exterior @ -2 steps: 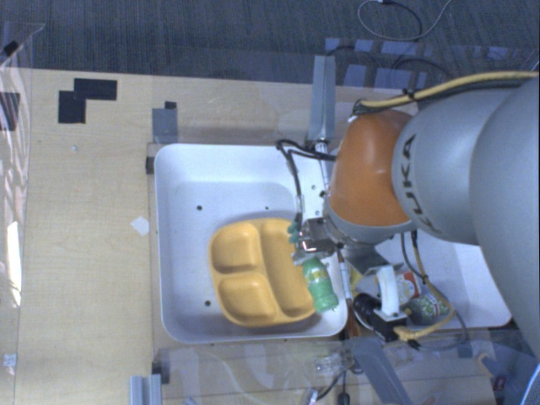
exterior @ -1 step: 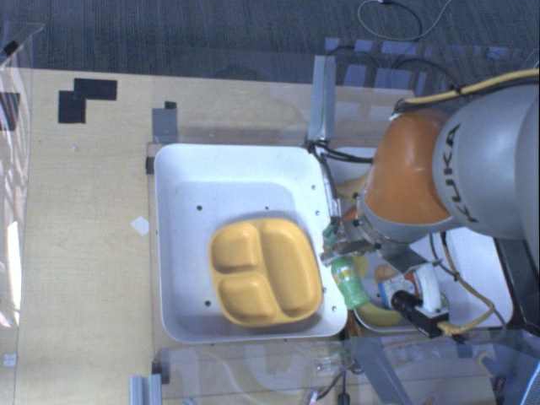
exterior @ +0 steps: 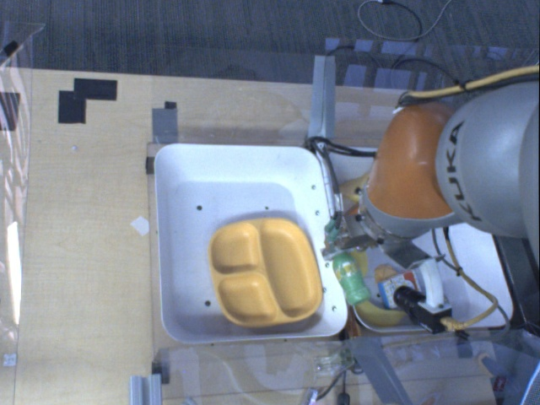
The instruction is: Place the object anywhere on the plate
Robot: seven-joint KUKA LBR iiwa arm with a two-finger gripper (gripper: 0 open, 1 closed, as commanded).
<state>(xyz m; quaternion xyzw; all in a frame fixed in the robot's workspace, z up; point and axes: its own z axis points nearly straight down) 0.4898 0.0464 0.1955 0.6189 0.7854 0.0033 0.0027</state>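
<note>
1. Plate [exterior: 266, 270], yellow with three compartments, lies in the left bin [exterior: 181, 184].
2. My hand [exterior: 344, 241] hangs over the right bin, just above a green bottle [exterior: 349, 281]; its opening I cannot tell.

Glossy yellow plastic plate [exterior: 265, 270] in smooth white plastic bin [exterior: 181, 226].

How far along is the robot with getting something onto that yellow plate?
Not far, by the look of it. Nothing sits on the yellow plate in the left bin. The hand is at the right bin's near edge, just above a green bottle. Lifting something and moving it to the plate is left.
</note>
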